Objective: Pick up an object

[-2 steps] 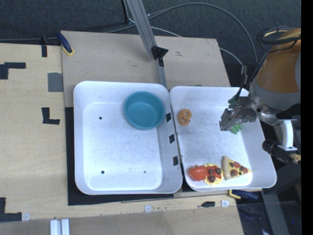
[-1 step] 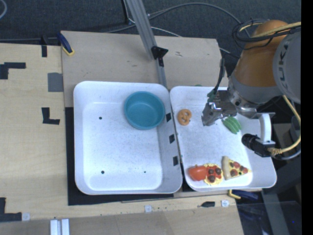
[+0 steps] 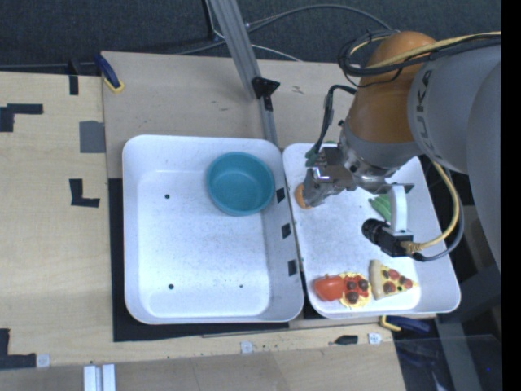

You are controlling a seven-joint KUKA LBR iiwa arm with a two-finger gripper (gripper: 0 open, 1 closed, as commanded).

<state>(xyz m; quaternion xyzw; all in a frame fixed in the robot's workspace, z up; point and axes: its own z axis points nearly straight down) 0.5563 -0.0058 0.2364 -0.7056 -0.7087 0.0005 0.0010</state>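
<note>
My gripper (image 3: 314,187) hangs over the upper left part of the right bin (image 3: 342,235), close to the bin's left wall. A small orange-brown object (image 3: 300,195) shows right at the gripper's tip, partly covered by it; whether it is held or just lies beneath I cannot tell. Toy food lies along the right bin's front edge: a red piece (image 3: 329,287), a round pizza-like piece (image 3: 356,291) and a pizza slice (image 3: 391,279). Something green (image 3: 380,206) peeks out from under the wrist.
A blue bowl (image 3: 240,183) sits upright at the back right of the left bin (image 3: 187,275). A slanted metal pole (image 3: 244,51) reaches down to the gap between the bins. Cables and a black connector (image 3: 383,235) hang off the wrist over the right bin.
</note>
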